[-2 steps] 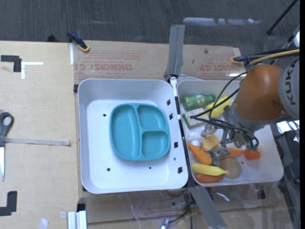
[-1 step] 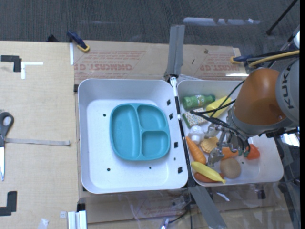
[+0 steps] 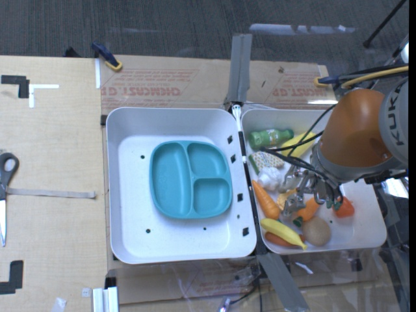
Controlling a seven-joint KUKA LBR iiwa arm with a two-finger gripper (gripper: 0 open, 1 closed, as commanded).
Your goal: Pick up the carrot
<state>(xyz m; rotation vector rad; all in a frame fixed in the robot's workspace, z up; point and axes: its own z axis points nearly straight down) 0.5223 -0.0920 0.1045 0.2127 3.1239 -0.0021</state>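
Here we see the gripper (image 3: 300,199) lowered into the right bin (image 3: 374,236), hanging over the middle of a crowded pile of toy food. The carrot (image 3: 266,199) lies on the bin floor near the bin's left wall, slanting from upper left to lower right, just left of the gripper. Whether the fingers are parted or closed we cannot tell; cables and the wrist housing hide them, and nothing is visibly held between them. We judge the arm is set low like this to reach for the carrot, though another orange piece (image 3: 311,209) sits right under the tool and could be caught instead.

A yellow banana (image 3: 283,232) lies toward the bin's front edge, just below the carrot's tip, with a brownish potato-like piece (image 3: 317,231) beside it. A green bottle (image 3: 270,137) rests near the bin's back left corner, and a red item (image 3: 345,207) sits to the right of the gripper. The left bin (image 3: 123,233) holds a teal divided plate (image 3: 162,174), set flat in its middle.
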